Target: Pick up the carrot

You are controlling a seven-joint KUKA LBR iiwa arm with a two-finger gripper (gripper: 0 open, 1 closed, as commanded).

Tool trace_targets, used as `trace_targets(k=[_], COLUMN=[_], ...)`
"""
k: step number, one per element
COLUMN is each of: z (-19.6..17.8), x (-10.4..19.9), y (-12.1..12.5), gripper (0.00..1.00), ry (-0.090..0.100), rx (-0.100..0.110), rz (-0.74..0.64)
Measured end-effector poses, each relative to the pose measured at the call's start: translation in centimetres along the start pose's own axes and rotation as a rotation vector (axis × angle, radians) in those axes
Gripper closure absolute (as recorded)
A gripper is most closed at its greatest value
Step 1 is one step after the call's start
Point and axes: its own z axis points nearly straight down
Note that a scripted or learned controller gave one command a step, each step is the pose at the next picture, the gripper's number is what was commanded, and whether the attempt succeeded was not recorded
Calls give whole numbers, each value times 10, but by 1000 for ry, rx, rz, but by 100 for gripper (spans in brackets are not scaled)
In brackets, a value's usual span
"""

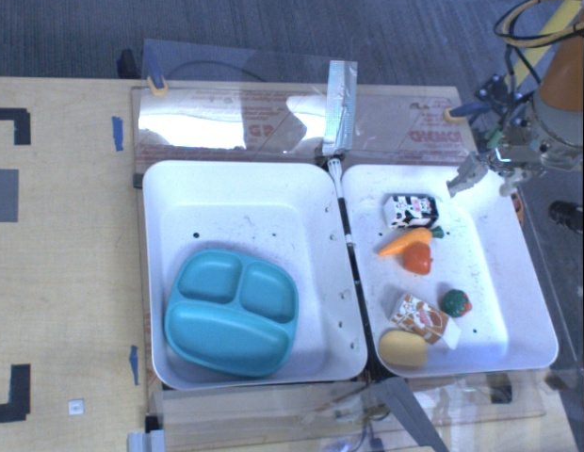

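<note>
My end effector (488,169) hangs over the far right corner of the right shallow white plastic bin (532,285), at about one o'clock from the middle of that bin. Two light fingers seem to spread apart below the wrist, with nothing between them, so I judge it open and empty.

The small orange carrot with a green leaf end (406,244) lies on the floor of this same bin, in its upper left part. From my end effector it lies at about seven to eight o'clock, near but clearly apart. Its long axis goes almost left to right, a little tilted: the pointed tip shows toward nine o'clock and the green end toward three o'clock.

Just above the carrot, at twelve o'clock, is a black and white patterned small carton (411,210). A round red tomato-like toy (418,260) touches the carrot from below, at about five o'clock. I think my fingers should close across the short width, and these two neighbours leave little room.
</note>
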Motion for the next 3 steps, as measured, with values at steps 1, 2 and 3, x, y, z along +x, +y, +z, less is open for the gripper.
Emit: trace_targets(k=[1,2,3], z=[118,107,108], x=[82,79,79], y=[-9,-9,-9], gripper=[0,100,0], ry=[0,-1,-1], rx=[-4,-6,-4], rz=[-35,-30,-29])
